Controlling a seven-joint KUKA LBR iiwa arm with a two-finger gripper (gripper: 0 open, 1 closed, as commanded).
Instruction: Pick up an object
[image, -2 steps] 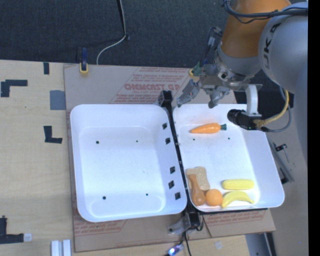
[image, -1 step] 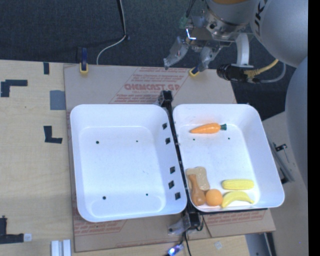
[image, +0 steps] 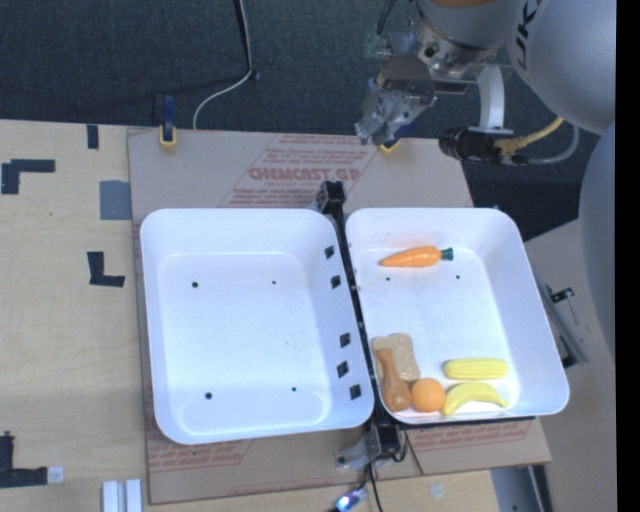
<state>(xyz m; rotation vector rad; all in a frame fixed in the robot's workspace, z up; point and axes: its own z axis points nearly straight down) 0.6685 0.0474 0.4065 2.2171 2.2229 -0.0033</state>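
Note:
The right bin (image: 520, 300) holds an orange carrot (image: 412, 258) with a dark green stub near its far side. At its near edge lie a tan bread-like piece (image: 395, 358), an orange ball (image: 428, 396), a yellow corn cob (image: 475, 369) and a yellow banana (image: 473, 399). My gripper (image: 385, 125) hangs high above the bench, beyond the far edge of the bins, roughly over the gap between them. Nothing shows between its fingers.
The left bin (image: 165, 300) stands beside the right one on a brown cardboard sheet (image: 260, 170). A yellow clamp (image: 167, 132) and a white cable (image: 225, 88) sit at the sheet's far left. Black clips (image: 345, 330) line the seam between the bins.

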